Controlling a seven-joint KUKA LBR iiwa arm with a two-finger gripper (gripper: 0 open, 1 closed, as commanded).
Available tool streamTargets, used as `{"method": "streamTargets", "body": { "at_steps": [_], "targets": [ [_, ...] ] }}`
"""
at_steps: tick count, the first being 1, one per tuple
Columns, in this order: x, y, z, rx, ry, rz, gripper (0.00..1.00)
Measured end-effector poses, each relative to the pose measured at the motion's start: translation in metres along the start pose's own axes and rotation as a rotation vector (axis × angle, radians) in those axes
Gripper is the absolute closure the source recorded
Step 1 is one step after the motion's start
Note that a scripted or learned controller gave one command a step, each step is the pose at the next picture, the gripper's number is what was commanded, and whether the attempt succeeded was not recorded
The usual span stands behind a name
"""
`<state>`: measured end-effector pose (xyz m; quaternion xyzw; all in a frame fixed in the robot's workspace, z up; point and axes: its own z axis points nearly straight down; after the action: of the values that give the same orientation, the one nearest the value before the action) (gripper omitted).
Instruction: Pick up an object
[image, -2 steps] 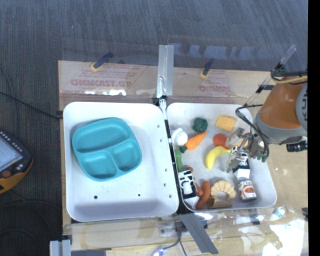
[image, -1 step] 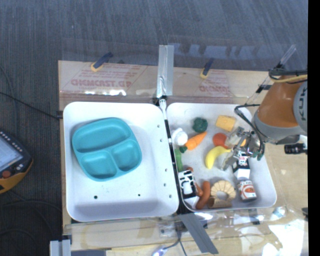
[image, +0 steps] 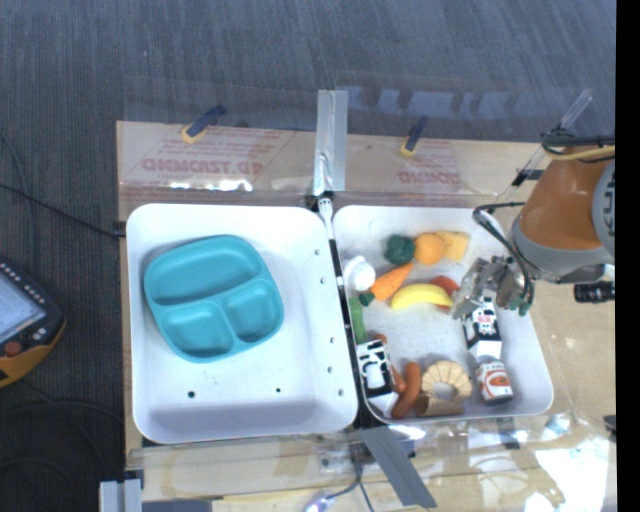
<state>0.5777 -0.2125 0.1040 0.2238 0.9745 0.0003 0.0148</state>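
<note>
The arm (image: 575, 215) is cut off by the right edge, and the hand's (image: 488, 290) fingers are too blurred to read.

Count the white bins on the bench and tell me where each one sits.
2. The left bin holds a blue divided tray. The right bin holds the toy food, with the gripper over it.

tray (image: 212, 296): smooth teal plastic, slight sheen | bins (image: 240, 410): glossy white plastic | banana (image: 420, 296): shiny plastic | board (image: 150, 165), 12 o'clock: matt brown cardboard | floor (image: 100, 60): rough grey carpet
</note>
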Motion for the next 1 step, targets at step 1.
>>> {"method": "streamTargets", "body": {
  "at_steps": [1],
  "targets": [
    [0.0001,0.0002,0.0001,0.000,0.000,0.000,0.00]
  ]
}}
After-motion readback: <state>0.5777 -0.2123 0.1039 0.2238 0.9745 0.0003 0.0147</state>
